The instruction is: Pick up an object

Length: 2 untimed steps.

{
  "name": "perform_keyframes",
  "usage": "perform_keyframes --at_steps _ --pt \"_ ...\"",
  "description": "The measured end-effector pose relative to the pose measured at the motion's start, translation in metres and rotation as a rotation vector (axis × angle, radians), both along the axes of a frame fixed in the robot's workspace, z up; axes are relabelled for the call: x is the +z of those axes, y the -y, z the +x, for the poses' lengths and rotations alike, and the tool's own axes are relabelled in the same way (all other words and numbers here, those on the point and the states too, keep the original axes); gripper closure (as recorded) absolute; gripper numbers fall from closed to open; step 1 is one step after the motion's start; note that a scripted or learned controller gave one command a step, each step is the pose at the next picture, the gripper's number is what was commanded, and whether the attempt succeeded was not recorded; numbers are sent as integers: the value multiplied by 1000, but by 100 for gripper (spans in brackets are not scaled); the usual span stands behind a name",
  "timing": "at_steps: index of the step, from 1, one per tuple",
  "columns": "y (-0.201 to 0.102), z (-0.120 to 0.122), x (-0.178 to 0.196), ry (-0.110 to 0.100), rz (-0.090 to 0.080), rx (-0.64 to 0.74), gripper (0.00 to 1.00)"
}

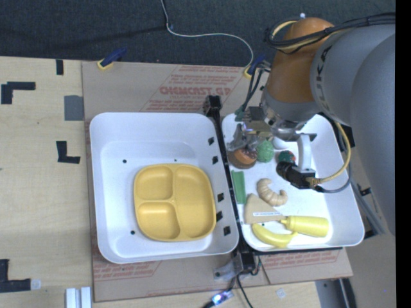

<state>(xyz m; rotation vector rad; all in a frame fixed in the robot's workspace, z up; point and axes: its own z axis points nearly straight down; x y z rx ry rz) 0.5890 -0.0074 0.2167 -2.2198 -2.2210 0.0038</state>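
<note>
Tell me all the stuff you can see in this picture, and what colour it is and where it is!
Bins: 2, white, side by side on the bench, left bin and right bin.
Divided plate: 1, yellow, lying in the left bin.
Banana: 1, yellow, near front edge of right bin.
Knife-like toy: 1, yellow handle with pale blade, just above the banana.
Croissant-shaped toy: 1, beige, middle of right bin.
Flat strip: 1, green, along right bin's left wall.
Round toy: 1, brown-orange, beneath the end effector.
Small ball-like toy: 1, green, beside the brown one.
Cardboard sheet: 1, brown, under the bins.
Cable: 1, white, on dark floor behind.
Arm: 1, grey with orange band, from right.
End effector: 1, metallic, over right bin.
</note>
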Motion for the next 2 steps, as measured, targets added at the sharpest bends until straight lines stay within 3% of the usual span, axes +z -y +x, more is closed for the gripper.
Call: perform_keyframes --at_steps 2 --pt "1 9 18 2 1 2 100"
